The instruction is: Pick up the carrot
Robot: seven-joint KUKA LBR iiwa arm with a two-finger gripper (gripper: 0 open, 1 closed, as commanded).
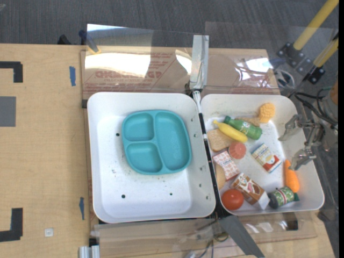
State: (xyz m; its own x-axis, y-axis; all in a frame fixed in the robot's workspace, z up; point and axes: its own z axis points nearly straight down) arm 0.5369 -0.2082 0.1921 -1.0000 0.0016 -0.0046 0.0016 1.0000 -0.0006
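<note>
At the right bin's right edge, carrot just below spread-open gripper.

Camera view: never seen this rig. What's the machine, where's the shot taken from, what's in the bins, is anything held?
One camera looks down at a slant on a bench with two shallow white bins. The left bin holds a teal divided plate. The right bin holds toy food: a carrot, a banana, corn, a tomato, a green bottle, a can and small cartons. The metal part at the right is the robot arm's gripper, reaching in over the right bin just above the carrot. Nothing visibly sits between its fingers, so nothing appears held.
</note>
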